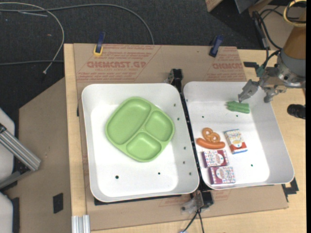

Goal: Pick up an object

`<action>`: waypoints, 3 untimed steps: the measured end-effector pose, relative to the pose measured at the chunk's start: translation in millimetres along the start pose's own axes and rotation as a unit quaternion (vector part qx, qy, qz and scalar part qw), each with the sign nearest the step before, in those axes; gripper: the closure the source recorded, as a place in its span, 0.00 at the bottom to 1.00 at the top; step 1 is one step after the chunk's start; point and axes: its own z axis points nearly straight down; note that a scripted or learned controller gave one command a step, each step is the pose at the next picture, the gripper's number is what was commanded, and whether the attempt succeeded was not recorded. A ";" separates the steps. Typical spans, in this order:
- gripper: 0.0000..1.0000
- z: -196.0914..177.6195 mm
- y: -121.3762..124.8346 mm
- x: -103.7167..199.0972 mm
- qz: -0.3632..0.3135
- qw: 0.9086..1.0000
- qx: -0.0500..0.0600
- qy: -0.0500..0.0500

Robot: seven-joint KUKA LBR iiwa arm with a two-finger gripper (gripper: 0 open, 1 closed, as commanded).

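Note:
My gripper (256,94) hangs over the far right corner of the right bin (277,130). Its two fingers are spread apart, open, with nothing between them. A small green object (238,107) lies on the bin floor just below and left of the left fingertip (244,94); I cannot tell if they touch. Nearer the front of the same bin lie a pretzel (209,132), an orange sausage-shaped piece (211,143), a small red and white box (235,141) and two purple packets (215,158) (222,174).
A green divided plate (140,128) lies in the left bin (97,174). Both bins rest on a cardboard sheet (121,62) held by blue clamps (100,41). The arm's wrist (291,67) stands at the right edge, with cables behind it.

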 end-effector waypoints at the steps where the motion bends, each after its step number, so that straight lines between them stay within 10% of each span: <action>1: 0.00 -9.3 3.3 0.6 -0.002 1.000 -0.008 -0.002; 3: 0.00 98.4 -0.8 8.8 -0.002 1.000 -0.005 -0.001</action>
